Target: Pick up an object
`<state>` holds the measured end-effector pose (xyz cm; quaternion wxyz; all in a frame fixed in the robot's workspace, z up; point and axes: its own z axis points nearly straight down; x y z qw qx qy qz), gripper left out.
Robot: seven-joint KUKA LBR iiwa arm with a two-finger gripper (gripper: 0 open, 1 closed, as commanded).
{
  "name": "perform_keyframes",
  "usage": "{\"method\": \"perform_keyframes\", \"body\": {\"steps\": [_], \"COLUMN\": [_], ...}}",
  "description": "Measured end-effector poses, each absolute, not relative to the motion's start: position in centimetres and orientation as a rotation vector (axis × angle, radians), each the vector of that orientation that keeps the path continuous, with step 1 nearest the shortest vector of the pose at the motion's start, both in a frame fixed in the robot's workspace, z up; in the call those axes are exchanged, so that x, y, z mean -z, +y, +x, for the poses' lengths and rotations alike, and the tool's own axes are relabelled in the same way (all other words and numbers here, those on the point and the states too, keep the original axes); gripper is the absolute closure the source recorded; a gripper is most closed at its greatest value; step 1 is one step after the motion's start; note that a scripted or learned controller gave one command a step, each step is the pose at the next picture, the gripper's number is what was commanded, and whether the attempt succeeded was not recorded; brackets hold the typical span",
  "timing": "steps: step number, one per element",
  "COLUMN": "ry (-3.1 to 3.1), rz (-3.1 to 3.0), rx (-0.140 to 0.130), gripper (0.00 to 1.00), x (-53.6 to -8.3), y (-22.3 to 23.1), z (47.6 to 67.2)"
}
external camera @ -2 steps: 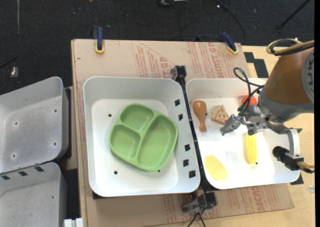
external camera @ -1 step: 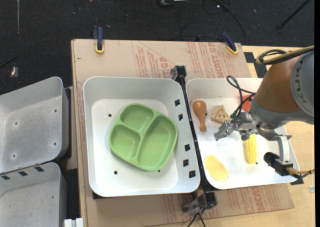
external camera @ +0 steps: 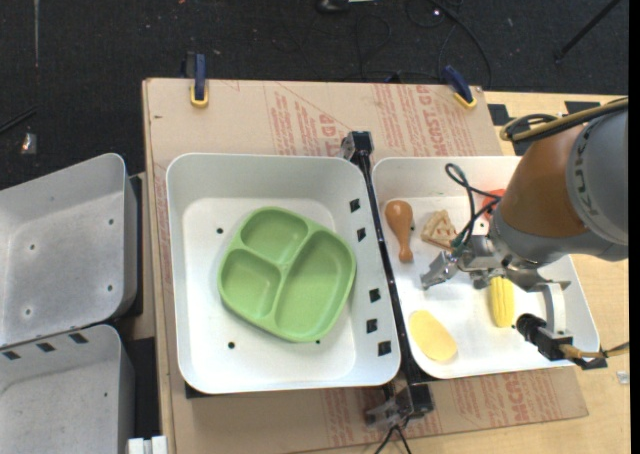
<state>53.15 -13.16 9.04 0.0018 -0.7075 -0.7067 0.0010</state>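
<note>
Right now the task's things lie in the right bin (external camera: 575, 287): a brown wooden pestle-like piece (external camera: 401, 227) by the divider, a tan wedge (external camera: 438, 229) beside it, a yellow corn cob (external camera: 500, 301) and a pale yellow lemon-ish lump (external camera: 433, 336) toward the front. Hand (external camera: 436, 273) sits low betw. wedge and lump, nothing seen in it; open/closed: can't tell. Left bin (external camera: 190, 242) carries a green divided plate (external camera: 288, 273). Both bins rest on the desk (external camera: 270, 117).
</note>
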Motion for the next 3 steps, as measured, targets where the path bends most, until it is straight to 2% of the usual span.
{"method": "perform_keyframes", "body": {"steps": [1,3], "ry": [-2.218,-2.229], "rz": [-2.224,-2.222], "rx": [0.0,0.006], "gripper": [1.0,1.0], "x": [-10.2,-21.0], "y": [-13.2,-12.4], "z": [53.2,54.4]}}
